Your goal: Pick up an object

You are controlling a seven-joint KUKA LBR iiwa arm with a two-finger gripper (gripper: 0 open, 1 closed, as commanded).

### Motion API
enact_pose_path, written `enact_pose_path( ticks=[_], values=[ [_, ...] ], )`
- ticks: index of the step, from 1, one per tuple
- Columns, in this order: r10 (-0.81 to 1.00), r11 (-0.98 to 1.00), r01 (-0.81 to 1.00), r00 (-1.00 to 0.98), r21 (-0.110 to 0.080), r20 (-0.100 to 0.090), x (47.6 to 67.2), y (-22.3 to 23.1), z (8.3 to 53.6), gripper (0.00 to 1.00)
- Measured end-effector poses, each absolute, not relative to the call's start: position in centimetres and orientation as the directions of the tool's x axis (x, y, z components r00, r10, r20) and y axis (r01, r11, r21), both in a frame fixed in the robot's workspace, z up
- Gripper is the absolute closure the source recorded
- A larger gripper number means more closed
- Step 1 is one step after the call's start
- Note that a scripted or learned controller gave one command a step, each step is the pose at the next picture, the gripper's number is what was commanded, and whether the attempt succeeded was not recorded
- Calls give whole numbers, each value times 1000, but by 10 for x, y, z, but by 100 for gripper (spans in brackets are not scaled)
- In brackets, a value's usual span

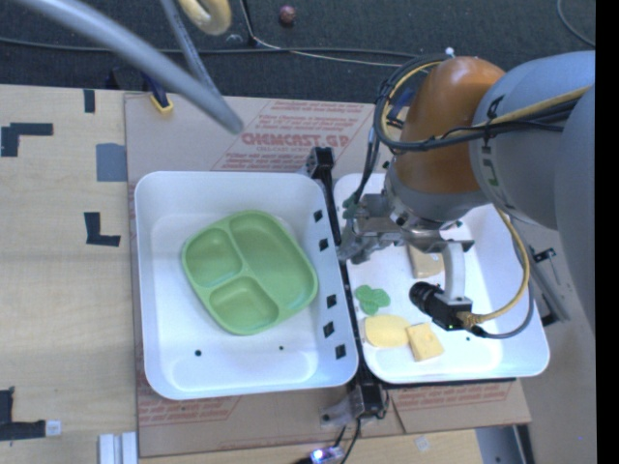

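Pincer (366,240) is hovering at frame centre over the right bin (522,363), probably targeting the green piece (371,298); cannot tell its opening.

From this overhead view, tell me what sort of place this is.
Probably a robotics lab bench: a grey arm reaches over two white bins set on cardboard, with loose cables on the dark floor behind.

glossy green plastic tray (250,271), smooth white bins (160,288)
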State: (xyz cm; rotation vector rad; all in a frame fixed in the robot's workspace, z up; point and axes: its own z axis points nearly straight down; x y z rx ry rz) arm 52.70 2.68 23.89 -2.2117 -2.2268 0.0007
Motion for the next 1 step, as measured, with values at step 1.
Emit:
enact_pose_path(
  ticks=[1],
  values=[
    [1000,6,1000,-6,-4,1,526,78,224,100]
  ],
)
